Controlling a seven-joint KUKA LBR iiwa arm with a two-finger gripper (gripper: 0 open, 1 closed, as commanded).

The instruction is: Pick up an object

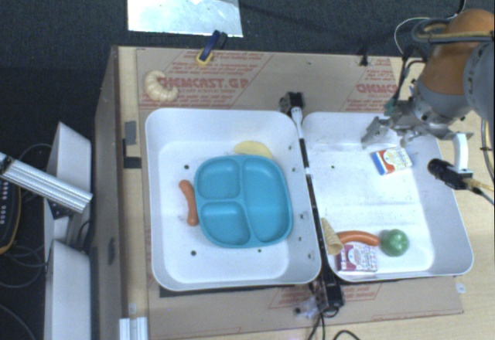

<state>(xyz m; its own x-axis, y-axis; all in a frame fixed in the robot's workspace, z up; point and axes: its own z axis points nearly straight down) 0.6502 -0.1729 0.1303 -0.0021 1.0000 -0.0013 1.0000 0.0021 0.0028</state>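
**Overhead, arm poised at the right bin's far edge**

Overhead, I see the cardboard-lined bench [255, 76] bearing two shallow white plastic bins side by side. On my feed the left bin [166, 176] holds a large blue compartment tray [242, 201], smooth and rounded at the corners, which takes up most of the floor. A pale yellow, flattish piece [253, 148] peeks out from behind the tray's far edge, and a thin orange sausage shape [189, 202] lies just beside its left side.

The right bin [448, 238] is where the arm [456, 60] reaches in, grey with its orange band. A small red, white and blue carton [390, 161] lies flat near the far right corner. Along the near wall sit a red-and-white packet [357, 258], an orange carrot-like stick [358, 238] touching its top edge, a green round fruit [395, 243] just beside the stick's end, and a tan cone-like piece [331, 235] against the divider.

The gripper [384, 128] hangs just above and to the left of the carton, its fingers spread apart with nothing between them; I cannot tell whether they touch the bin floor.

On the bench behind the bins lie a beige ridged grub-like toy [160, 84] and a blue-and-yellow tool [210, 47].
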